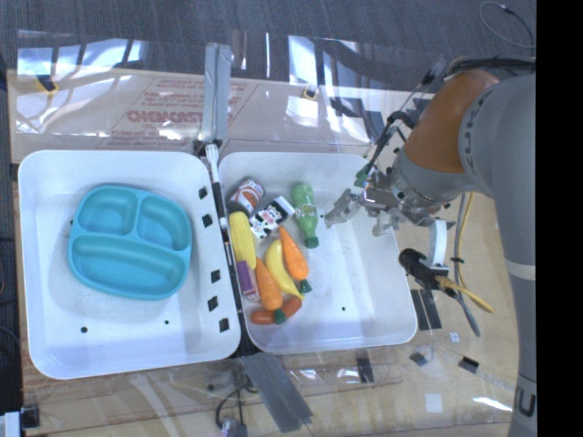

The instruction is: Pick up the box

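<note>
Here the box [271, 217] lies in the right bin [364, 321], left of the end effector [363, 215], whose fingers are spread apart, holding nothing

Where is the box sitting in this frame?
The box lies in the right bin, near its upper left, between the small can and the green bottle, just above the carrot.

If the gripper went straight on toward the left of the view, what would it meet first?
Probably the green plastic bottle, the nearest thing left of the gripper in the right white bin. Height is unclear, so it might pass above.
</note>
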Tool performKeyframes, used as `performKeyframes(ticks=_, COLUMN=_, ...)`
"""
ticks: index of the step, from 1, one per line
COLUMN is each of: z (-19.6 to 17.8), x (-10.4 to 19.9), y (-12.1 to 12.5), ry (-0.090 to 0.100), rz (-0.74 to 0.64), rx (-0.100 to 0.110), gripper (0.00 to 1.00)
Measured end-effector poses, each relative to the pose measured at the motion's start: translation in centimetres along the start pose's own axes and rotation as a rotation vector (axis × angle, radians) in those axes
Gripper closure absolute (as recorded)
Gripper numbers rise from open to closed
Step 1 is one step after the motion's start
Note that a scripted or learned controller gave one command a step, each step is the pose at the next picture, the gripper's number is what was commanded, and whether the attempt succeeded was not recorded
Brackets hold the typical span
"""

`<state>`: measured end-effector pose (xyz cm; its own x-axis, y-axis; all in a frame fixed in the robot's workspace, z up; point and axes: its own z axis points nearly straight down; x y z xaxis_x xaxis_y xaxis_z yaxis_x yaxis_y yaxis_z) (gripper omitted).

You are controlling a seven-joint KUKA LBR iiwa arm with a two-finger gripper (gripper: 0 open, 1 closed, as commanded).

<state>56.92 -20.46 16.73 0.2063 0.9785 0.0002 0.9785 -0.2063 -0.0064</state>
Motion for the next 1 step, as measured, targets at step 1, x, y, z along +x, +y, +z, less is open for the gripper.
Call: performKeyframes(ticks=1, z=5.5, x=4.36, y=7.16, ry=0.005, rz=0.362, rx=-0.006, gripper=0.0)
